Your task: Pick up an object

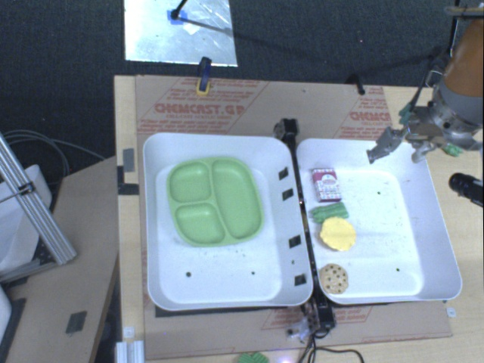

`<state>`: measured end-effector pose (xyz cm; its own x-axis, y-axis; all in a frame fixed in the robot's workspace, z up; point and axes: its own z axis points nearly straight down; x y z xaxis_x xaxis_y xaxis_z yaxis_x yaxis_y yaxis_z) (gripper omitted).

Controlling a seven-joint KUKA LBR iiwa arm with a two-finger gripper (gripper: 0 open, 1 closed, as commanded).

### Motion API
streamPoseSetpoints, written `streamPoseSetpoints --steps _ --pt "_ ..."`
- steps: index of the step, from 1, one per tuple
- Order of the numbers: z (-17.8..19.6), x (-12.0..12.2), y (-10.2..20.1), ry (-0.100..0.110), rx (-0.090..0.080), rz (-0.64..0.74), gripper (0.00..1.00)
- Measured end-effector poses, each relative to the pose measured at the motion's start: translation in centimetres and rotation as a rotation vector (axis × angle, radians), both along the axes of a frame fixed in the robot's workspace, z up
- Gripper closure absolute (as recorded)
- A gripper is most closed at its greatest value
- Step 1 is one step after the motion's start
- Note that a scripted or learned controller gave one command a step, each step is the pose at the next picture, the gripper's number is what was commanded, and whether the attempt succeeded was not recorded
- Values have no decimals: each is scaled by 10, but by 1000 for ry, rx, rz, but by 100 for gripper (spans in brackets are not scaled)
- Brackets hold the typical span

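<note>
The right bin holds a small red and white box, a green bean-like piece, a yellow round piece and a cookie, all along its left side. My gripper hangs open above the bin's far right corner, its two fingers spread apart with nothing between them. It is well to the right of the objects and higher than them.
The left bin holds a green divided plate. A black divider with clips runs between the bins. A shiny metal sheet lies at the back, and a metal frame stands at the left.
</note>
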<state>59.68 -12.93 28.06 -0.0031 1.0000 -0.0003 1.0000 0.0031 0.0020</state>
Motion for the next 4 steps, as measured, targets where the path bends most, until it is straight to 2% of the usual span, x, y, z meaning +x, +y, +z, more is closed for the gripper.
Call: streamPoseSetpoints --steps 1,2,3,4 --pt "-67 -67 26 11 3 -2 0" --pt "-173 -43 32 5 2 -1 0" --pt "-198 -97 41 6 2 -3 0" --pt "-185 -93 40 -3 0 -2 100"
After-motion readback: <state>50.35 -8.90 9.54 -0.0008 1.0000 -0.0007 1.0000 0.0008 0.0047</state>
